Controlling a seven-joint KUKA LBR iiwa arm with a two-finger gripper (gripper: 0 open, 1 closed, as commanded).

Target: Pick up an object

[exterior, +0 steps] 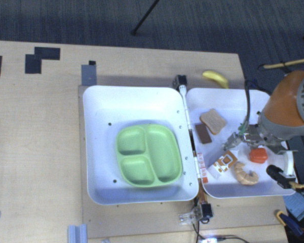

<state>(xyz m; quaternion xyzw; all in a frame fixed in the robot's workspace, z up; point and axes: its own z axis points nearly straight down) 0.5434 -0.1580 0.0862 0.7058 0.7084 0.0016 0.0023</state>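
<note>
The right bin (pixel 228 99) holds a slice of bread (pixel 213 120), a dark brown bar (pixel 202 133), a small orange and white box (pixel 223 164), a croissant (pixel 244 174) and a red-orange round item (pixel 258 155). My gripper (pixel 236 138) hangs low over the middle of this bin, right of the bread and just above the box. The red-orange item lies close to its right. I see nothing held in the gripper.
The left bin (pixel 99 110) holds a green divided plate (pixel 148 154). A yellow banana (pixel 215 78) lies on the bench behind the right bin. The grey and orange arm (pixel 289 108) covers the right bin's right side.
</note>
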